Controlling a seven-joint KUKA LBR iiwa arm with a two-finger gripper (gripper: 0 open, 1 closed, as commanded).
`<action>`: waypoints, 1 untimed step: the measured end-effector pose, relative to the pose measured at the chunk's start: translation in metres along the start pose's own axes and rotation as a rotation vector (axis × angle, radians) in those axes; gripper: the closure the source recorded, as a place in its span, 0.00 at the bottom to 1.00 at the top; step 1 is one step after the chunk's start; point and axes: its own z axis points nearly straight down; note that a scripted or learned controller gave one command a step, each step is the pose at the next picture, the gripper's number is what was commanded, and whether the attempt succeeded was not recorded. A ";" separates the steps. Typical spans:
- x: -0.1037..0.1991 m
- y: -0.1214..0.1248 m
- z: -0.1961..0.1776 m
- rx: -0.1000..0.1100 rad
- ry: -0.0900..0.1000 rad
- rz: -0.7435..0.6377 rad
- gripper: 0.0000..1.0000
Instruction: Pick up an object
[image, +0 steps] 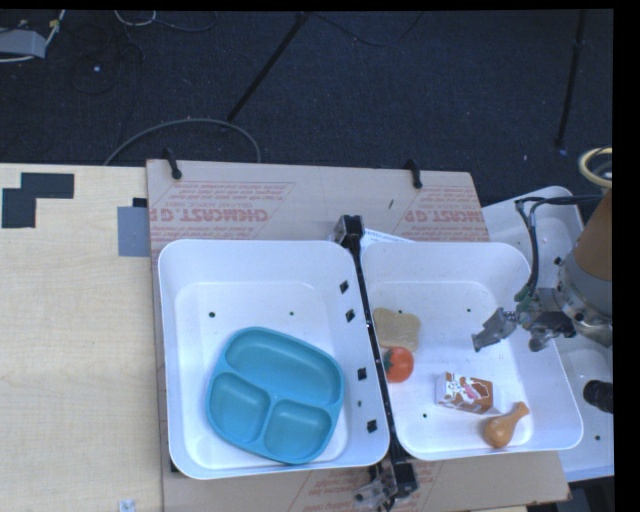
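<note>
In the right bin (440, 270) lie a tan slice of bread (396, 328), a red tomato (398, 364), a small brown and white carton (466, 392) and a tan drumstick (505, 424). My gripper (515, 329) hangs over the right part of that bin, above and to the right of the carton. Its fingers (491, 330) stand spread apart with nothing between them.
The left bin (200, 270) holds a blue divided plate (274, 394). A black divider (362, 330) runs between the two bins. Cardboard lies under both bins, and a pale wooden bench top stretches to the left.
</note>
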 end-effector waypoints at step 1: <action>0.000 0.002 -0.006 -0.010 -0.002 -0.003 0.00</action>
